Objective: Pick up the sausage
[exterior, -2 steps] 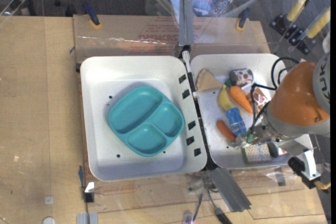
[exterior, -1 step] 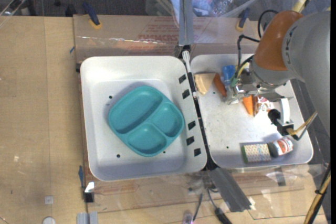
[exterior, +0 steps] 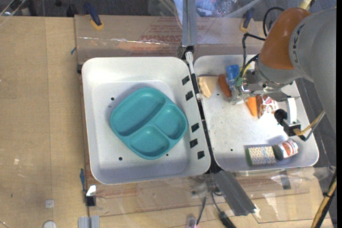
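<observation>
The sausage [exterior: 224, 86], a short brown-orange piece, lies in the upper left part of the right bin [exterior: 224, 136]. My gripper [exterior: 241, 91] hangs low over that bin, just right of the sausage and close to it. I see nothing held by it. The wrist hides part of the bin floor behind it.
Around the gripper lie a blue object [exterior: 232, 73], a tan bread piece [exterior: 204, 86], an orange carrot [exterior: 252, 105] and a red-and-white packet [exterior: 266, 103]. A patterned can with a red cap [exterior: 267, 153] rests near the front wall. A teal divided plate [exterior: 148, 123] sits in the left bin [exterior: 101, 88].
</observation>
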{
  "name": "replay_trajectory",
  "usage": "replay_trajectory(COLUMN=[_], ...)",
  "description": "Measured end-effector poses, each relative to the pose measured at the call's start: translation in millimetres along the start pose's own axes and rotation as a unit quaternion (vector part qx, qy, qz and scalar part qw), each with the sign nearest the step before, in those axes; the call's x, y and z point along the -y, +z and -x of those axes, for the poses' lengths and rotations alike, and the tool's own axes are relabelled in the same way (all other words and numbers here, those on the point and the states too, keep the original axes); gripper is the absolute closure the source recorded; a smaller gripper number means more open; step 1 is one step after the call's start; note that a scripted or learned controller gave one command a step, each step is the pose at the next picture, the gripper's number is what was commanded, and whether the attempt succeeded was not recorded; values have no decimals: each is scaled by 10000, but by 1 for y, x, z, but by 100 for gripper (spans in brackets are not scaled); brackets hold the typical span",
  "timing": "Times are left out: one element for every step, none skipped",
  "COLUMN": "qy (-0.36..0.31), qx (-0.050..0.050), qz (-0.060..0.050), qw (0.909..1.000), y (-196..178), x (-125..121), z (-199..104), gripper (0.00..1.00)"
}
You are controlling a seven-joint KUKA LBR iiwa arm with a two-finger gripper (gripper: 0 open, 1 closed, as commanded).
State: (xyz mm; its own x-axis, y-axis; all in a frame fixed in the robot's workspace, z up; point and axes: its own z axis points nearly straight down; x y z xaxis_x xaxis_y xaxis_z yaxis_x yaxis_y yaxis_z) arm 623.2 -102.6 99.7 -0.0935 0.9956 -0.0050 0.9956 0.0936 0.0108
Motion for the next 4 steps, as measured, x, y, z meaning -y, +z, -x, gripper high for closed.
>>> replay_trajectory(qy=[-20, -22, 1503, 1478], qx=[8, 6, -8, 6], qz=[2, 0, -31, -28], qw=[10000, 10000, 9886, 9890], y=[-10, -10, 11, 1], x=[-1, -1, -25, -26], z=[-1, -2, -5, -5], gripper=[100, 0, 0, 100])
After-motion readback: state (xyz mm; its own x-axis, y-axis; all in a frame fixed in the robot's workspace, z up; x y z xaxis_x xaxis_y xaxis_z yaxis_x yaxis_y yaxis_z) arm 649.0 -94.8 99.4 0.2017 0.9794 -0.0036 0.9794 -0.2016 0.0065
